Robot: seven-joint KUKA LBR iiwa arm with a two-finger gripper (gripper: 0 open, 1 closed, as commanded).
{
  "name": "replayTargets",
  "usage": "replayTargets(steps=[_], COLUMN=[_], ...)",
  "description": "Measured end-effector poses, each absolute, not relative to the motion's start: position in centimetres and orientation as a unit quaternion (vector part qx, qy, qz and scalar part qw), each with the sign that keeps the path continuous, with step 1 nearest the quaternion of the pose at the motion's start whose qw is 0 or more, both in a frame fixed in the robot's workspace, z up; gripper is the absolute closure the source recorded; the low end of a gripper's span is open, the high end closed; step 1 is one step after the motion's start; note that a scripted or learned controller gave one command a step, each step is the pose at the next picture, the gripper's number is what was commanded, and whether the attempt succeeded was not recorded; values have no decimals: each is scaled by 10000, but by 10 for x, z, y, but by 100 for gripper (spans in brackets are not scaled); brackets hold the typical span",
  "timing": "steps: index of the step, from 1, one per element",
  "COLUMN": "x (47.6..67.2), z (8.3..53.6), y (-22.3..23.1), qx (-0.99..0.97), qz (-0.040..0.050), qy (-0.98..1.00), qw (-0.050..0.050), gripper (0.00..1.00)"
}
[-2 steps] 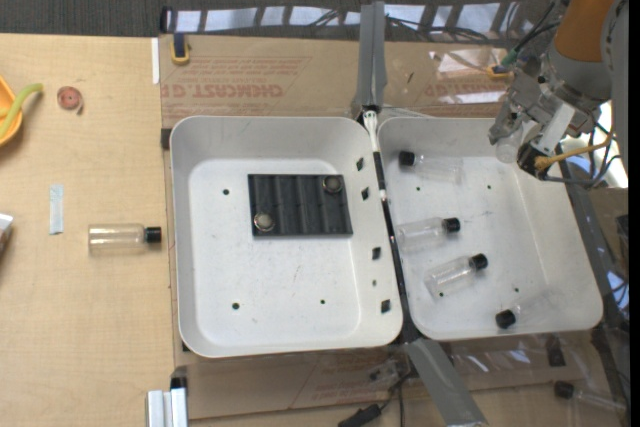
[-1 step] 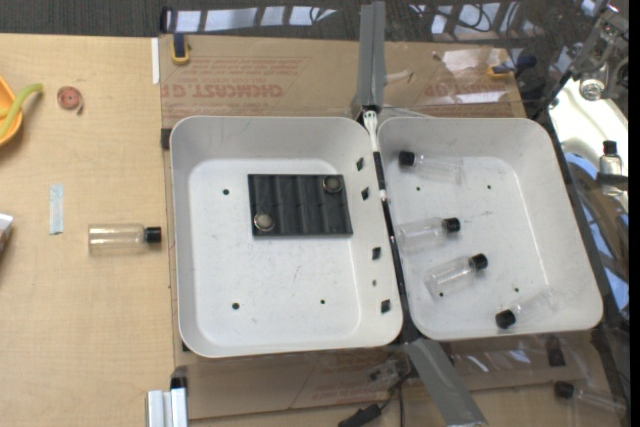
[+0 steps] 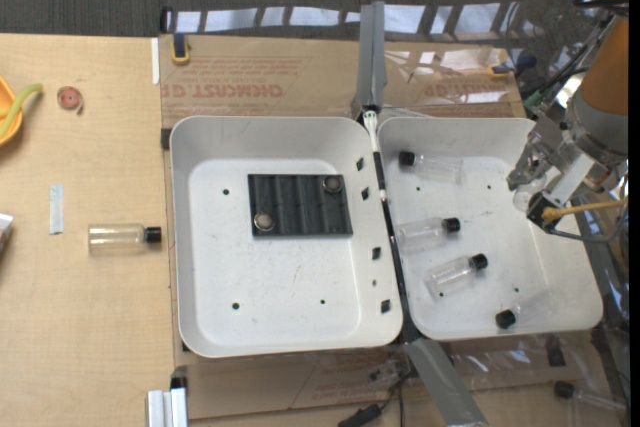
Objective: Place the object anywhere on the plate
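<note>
A dark ridged plate (image 3: 300, 205) lies in the left bin (image 3: 200, 305). Two small round pieces rest on it, one at its front left corner (image 3: 264, 222) and one at its back right corner (image 3: 333, 184). The right bin (image 3: 560, 310) holds several clear vials with black caps: one at the back (image 3: 425, 165), one in the middle (image 3: 430, 230), one nearer the front (image 3: 455, 272), and a black cap (image 3: 505, 318) at the front. My gripper (image 3: 535, 190) hangs over the right bin's right side, apart from the vials.
Another clear vial (image 3: 120, 236) lies on the wooden bench left of the bins. A yellow object (image 3: 10, 110), a pink disc (image 3: 68, 97) and a small white strip (image 3: 56, 209) sit further left. Cables trail from the arm at the right edge.
</note>
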State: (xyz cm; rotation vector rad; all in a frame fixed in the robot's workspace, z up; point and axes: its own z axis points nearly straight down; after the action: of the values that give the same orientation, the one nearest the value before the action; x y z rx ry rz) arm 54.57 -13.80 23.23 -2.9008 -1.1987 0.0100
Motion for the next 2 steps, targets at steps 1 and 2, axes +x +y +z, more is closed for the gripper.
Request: replayTargets(steps=[1,2], x=[574,477], z=[292,295], y=[-200,-128], qx=[-9768,-9464], qz=[22,28], qy=[-2143,-3231], qw=[0,9], gripper=[100,100])
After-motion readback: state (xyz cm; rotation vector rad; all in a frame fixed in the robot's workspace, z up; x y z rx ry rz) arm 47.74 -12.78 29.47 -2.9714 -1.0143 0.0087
